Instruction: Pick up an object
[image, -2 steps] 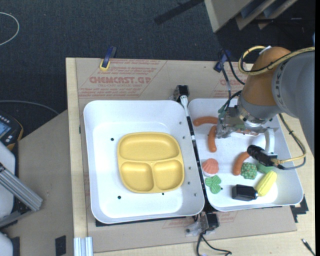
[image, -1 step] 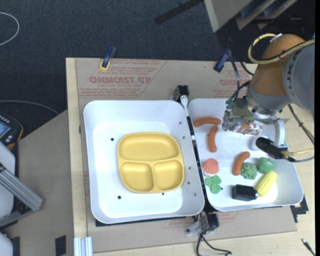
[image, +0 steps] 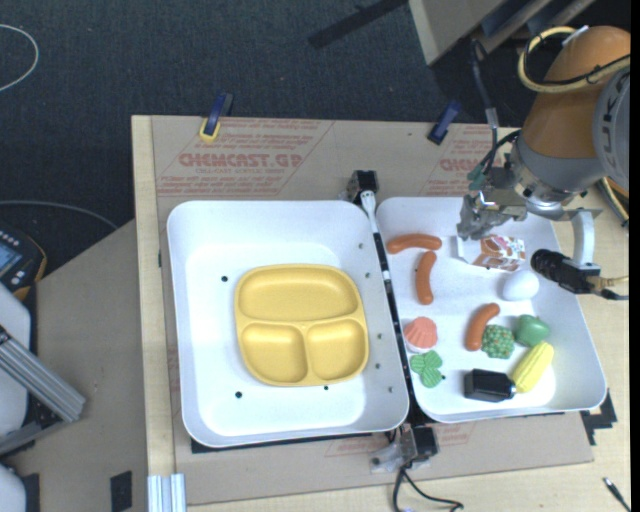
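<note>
The end effector (image: 477, 226) hangs low over the far part of the right bin (image: 455, 300), near that bin's back wall. From this slant I cannot tell whether it is open or closed, and nothing can be seen in its grasp. The arm (image: 565, 120), grey with an orange band, comes down to it from the right.

Just beside the end effector, on its near-right side, lies a red-and-white packet (image: 498, 252); I cannot tell whether the two touch. Next to the packet, toward the front right, sits a white egg (image: 519, 286). To the left of the end effector a sausage (image: 414, 242) lies crosswise, and a second sausage (image: 427, 276) lies lengthwise just below it.

Further forward, a third sausage (image: 482, 326) is tilted in the middle of the bin, with broccoli (image: 497, 342) touching its near end and a green pepper (image: 532, 328) just right of the broccoli. A corn cob (image: 533, 366) lies in front of the pepper, and a black block (image: 487, 385) sits beside the cob at the front. By the left wall are a pink shell (image: 421, 332) and, in front of it, a green leaf (image: 428, 368).

The left bin (image: 200, 300) holds a yellow plate (image: 300, 323) with three compartments, well apart from the end effector.

Both bins rest on the counter (image: 300, 150), whose far edge carries two blue clamps (image: 215, 115).
</note>
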